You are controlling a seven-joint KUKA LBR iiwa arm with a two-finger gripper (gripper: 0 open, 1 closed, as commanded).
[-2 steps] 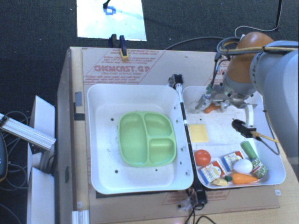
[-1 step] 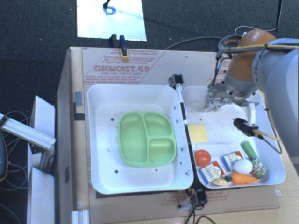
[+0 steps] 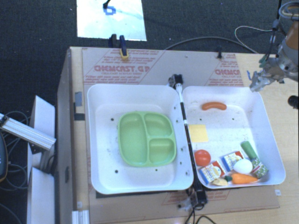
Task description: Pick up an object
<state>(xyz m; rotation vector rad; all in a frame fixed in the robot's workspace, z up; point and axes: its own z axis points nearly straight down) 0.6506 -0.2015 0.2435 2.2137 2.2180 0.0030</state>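
The right bin (image 3: 266, 125) holds several toy foods. An orange sausage (image 3: 214, 106) lies near its back wall and a yellow cheese slice (image 3: 198, 133) lies flat at mid-left. A red tomato (image 3: 202, 157), two small packets (image 3: 211, 171) (image 3: 231, 160), a white egg (image 3: 243, 166), a carrot (image 3: 243, 178) and a green cucumber (image 3: 249, 149) crowd the front. My gripper (image 3: 259, 81) hangs above the bench just past the bin's back right corner, apart from all of them.
A green divided plate (image 3: 147, 138) lies in the left bin (image 3: 100, 125). A black divider (image 3: 183, 120) runs between the bins. A cable (image 3: 252, 31) loops over the bench behind the right bin. Clamps (image 3: 122, 48) sit at the back edge.
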